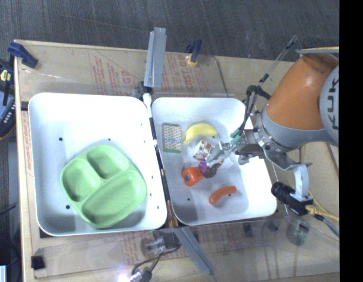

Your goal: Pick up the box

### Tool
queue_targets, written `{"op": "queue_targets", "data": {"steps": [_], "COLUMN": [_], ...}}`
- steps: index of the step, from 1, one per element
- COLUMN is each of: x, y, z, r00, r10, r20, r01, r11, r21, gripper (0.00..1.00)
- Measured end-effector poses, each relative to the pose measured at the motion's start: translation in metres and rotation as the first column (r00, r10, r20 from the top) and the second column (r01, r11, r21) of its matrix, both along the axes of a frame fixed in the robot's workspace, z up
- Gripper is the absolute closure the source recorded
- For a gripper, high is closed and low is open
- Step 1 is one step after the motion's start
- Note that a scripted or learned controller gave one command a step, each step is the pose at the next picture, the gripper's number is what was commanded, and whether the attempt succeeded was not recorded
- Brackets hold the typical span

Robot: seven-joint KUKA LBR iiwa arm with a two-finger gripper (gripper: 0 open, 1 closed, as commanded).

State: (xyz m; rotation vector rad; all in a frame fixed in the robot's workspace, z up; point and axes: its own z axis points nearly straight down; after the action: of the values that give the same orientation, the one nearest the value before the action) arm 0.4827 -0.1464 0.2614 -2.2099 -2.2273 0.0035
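Observation:
The box is small and flat, with a green and tan checked face. It lies in the right bin near the bin's left wall. My gripper hangs low over the middle of that bin, to the right of the box and apart from it. The gripper's tip sits beside a small white and red packet and above a dark object. The arm's orange band and grey wrist reach in from the right.
A yellow banana lies right of the box. A red-orange pepper-like piece and an orange sausage shape lie nearer the front. The left bin holds a green divided plate.

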Motion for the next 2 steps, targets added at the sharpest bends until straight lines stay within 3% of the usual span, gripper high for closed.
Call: {"op": "queue_targets", "data": {"steps": [1,2], "x": [0.068,0.091], "y": [0.029,0.013], "z": [-0.099,-0.15], "r00": [1.0,0.999], "r10": [-0.021,-0.038], "r20": [-0.003,0.019], "r01": [0.021,0.038], "r11": [1.0,0.999], "r21": [-0.002,-0.004], "gripper": [0.0,0.0]}}
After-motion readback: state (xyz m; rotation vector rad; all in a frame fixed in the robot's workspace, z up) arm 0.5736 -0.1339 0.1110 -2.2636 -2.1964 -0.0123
